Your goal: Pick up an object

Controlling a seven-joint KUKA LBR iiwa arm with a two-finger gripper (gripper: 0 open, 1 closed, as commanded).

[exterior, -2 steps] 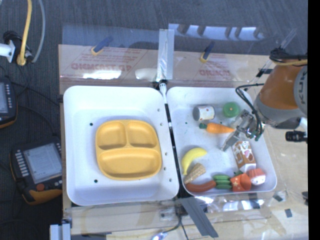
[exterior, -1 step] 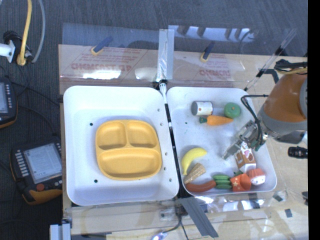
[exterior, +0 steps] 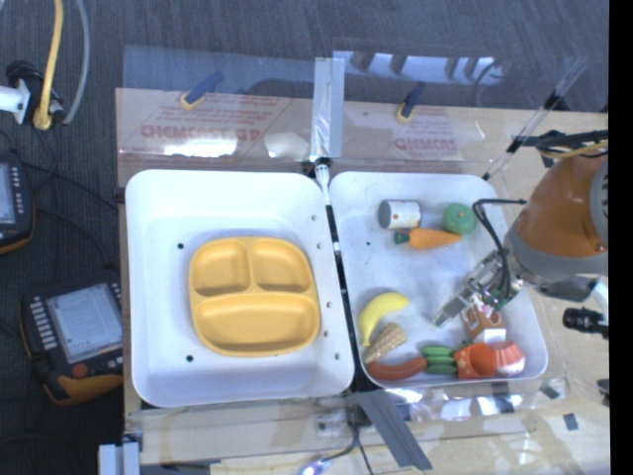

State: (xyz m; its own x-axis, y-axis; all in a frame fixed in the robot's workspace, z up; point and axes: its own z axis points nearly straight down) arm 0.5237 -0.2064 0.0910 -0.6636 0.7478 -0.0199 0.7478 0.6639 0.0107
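**Robot claw low in the crowded right bin**

Two white bins sit side by side on the tabletop (exterior: 148, 117). The left bin (exterior: 158, 216) holds a yellow divided plate (exterior: 255, 295), with bare floor around it. In the right bin (exterior: 435, 181), toys line the front wall and the far end, leaving the middle open. The claw (exterior: 473, 303) hangs near the right wall, above a red toy (exterior: 479, 357); whether it is spread or pinching cannot be told.

Left white shallow plastic bin (exterior: 158, 265), well left of the end effector (exterior: 473, 300): holds a yellow three-compartment plastic tray (exterior: 255, 295), lying flat near centre. Clear plastic sheet (exterior: 237, 107) along the far side of the surface, blue clips on it. Black handheld pendant with grey screen (exterior: 74, 334) on the floor, far left. Yellow hose (exterior: 54, 38) at upper left.
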